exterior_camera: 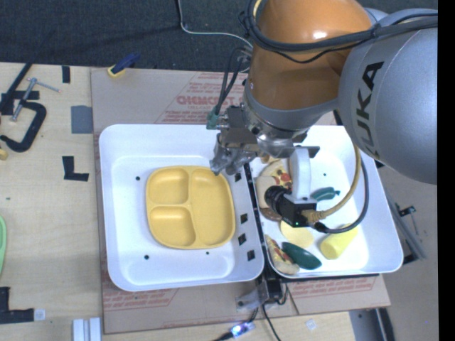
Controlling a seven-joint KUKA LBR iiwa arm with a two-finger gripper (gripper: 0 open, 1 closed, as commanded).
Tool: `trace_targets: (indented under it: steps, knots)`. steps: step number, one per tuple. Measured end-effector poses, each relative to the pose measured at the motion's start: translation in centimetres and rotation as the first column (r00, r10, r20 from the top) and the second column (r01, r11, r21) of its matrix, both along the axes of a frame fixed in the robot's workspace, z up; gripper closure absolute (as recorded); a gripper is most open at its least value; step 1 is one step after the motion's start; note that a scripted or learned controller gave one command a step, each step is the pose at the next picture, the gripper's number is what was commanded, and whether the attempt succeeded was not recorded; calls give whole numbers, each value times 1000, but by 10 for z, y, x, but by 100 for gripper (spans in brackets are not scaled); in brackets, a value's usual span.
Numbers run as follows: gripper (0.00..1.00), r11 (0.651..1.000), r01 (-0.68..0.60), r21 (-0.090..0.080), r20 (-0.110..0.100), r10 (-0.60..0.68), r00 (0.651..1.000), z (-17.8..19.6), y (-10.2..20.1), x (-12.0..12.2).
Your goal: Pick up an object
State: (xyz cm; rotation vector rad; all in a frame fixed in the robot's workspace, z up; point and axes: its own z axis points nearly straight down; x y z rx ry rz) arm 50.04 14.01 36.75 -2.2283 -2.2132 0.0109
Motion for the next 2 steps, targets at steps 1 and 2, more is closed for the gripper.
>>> trace_targets:
  steps: [1,2]
  knots:
    - [100,1000,-9,2,2,9,1000,13,5,-1]
    - [100,1000,-10,1,0,10,1000,22,5,-1]
